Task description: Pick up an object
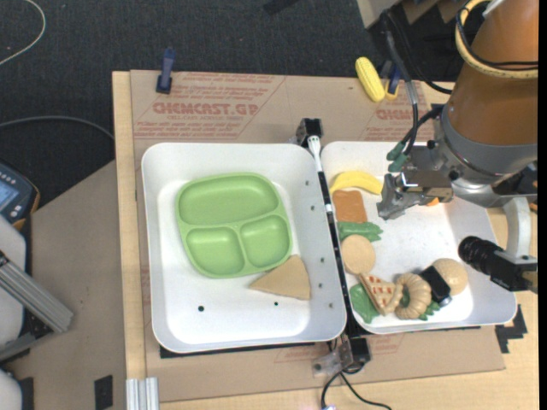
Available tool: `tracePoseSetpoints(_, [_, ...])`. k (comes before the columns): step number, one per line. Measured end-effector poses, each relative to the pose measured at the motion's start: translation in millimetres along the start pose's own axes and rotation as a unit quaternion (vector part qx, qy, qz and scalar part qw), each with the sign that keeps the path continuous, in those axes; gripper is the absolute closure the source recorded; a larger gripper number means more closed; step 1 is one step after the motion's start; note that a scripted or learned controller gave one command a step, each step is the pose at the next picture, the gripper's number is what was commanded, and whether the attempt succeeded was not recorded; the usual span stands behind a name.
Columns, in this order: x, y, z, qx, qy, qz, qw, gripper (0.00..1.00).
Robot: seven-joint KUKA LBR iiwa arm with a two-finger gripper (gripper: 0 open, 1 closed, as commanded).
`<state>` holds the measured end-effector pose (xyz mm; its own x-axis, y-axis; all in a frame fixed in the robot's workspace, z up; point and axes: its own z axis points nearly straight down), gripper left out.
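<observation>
My gripper (393, 203) hangs over the upper middle of the right bin (432, 237), just right of a yellow banana (357, 180) and a brown toast slice (349, 205). Nothing shows between its tips. Along the bin's left side lie a green pea pod (359, 229) and a round tan cookie (358, 254). Near the front edge sit a pizza slice (380, 293), a croissant (415, 294) and a rice ball with a black band (446, 278). The left bin (155, 229) holds a green divided plate (232, 223) and a tan wedge (282, 280).
A black rail with a clamp (308, 130) runs between the two bins. A yellow object (369, 79) and a blue clamp (165, 69) lie on the board behind the bins. A black cylinder (491, 261) juts over the right bin's right edge.
</observation>
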<state>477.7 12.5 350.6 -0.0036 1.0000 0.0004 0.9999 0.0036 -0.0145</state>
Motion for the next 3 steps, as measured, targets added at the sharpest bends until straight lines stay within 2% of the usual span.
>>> tracePoseSetpoints(1, [62,2,-7,-0.008,0.000,-0.001,1.0000,1.00])
tracePoseSetpoints(2, [37,0,-150,-0.017,0.001,0.002,0.9999,1.00])
tracePoseSetpoints(3, [103,0,-46,-0.002,-0.001,-0.001,1.0000,1.00])
